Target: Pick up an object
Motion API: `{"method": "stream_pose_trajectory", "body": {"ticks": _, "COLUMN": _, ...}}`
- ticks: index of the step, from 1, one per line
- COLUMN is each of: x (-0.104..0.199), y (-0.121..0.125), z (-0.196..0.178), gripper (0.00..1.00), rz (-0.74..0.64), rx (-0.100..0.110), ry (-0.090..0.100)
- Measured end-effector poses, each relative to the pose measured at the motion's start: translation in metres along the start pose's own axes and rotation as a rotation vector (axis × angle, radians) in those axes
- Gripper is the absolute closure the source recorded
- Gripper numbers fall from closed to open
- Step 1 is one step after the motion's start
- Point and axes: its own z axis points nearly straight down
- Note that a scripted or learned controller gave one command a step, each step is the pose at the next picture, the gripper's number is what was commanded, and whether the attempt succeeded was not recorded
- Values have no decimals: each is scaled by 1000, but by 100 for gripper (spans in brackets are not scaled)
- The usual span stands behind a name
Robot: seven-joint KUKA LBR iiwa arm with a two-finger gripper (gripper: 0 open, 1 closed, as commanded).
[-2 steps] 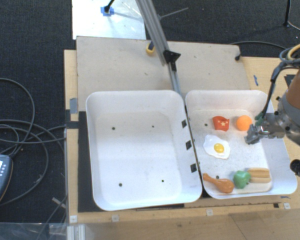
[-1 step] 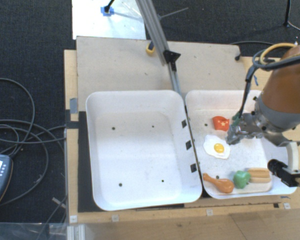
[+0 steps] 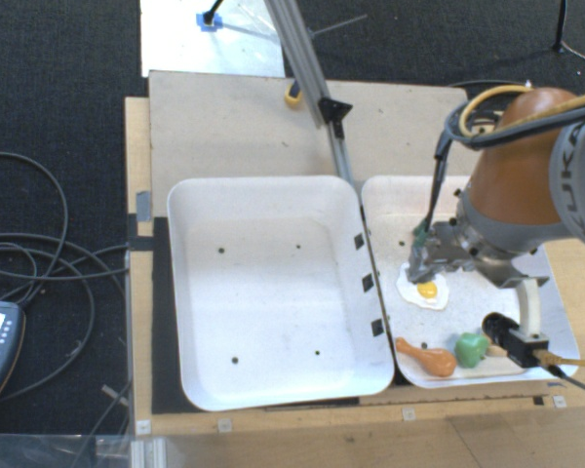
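you're at the approach step: the tool point(image 3: 421, 266) sits low in the right bin point(image 3: 390, 203), right at the upper left edge of the fried egg toy point(image 3: 425, 292), which lies flat on the bin floor near the wall shared with the left bin point(image 3: 263, 291). whether the tool is apart or together you cannot tell from here, as the wrist and its dark hardware crowd that spot, and nothing is visibly caught in it, so don't count this as a grasp

the egg looks like the likeliest target, being the closest thing to the tool. two other candidates lie toward the near edge of the same bin: an orange drumstick-shaped toy point(image 3: 427, 357) and, just to its right, a green toy point(image 3: 472, 348), both apart from the egg

for the next move, you need the tool centred over the egg rather than on its rim, then pressed right down to the floor, because a thing this flat gives very little to pinch. my judgement is that a close from the current offset would likely skid off the white edge. once closed, lift straight up and check that the egg comes away with it
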Motion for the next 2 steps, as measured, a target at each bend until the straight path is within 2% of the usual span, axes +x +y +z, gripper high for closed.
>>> {"method": "stream_pose_trajectory", "body": {"ticks": 1, "x": 51, "y": 9, "z": -7, "gripper": 100, "rz": 0, "rx": -1, "ry": 0}}
{"method": "stream_pose_trajectory", "body": {"ticks": 2, "x": 98, "y": 21, "z": 10, "gripper": 100, "rz": 1, "rx": 1, "ry": -1}}
